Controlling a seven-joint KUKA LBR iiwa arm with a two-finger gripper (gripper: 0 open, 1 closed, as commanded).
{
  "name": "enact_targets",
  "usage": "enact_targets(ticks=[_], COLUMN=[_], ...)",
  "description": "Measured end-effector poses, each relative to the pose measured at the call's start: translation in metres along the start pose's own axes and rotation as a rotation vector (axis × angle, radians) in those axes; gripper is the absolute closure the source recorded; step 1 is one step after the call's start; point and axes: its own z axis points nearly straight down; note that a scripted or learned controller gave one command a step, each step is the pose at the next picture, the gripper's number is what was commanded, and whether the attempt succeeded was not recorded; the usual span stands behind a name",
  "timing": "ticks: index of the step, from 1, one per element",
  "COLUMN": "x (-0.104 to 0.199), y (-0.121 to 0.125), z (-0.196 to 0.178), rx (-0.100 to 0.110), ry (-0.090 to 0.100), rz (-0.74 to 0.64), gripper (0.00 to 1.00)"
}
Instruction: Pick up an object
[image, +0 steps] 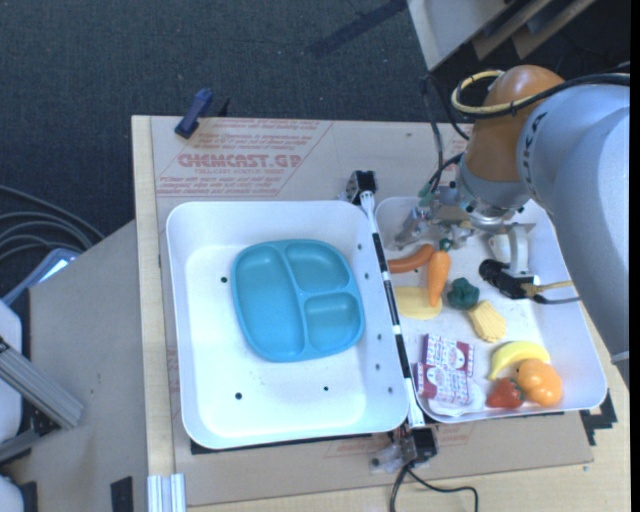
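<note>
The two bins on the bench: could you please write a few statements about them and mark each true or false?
1. The blue plate lies in the left bin. True.
2. The carrot lies on the blue plate. False: it lies in the right bin.
3. The gripper is above the right bin's far end. True.
4. The banana lies outside both bins. False: it lies in the right bin, beside the orange fruit.

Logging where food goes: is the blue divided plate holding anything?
Empty: the blue plate in the left bin shows three bare compartments.
</note>
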Motion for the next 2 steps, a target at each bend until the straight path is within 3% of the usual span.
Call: enact_targets(ticks=[2], x=[-0.0125], y=[0.0], z=[0.0], rx=[-0.001], ry=[-0.001], rz=[0.001], gripper=[0.0])
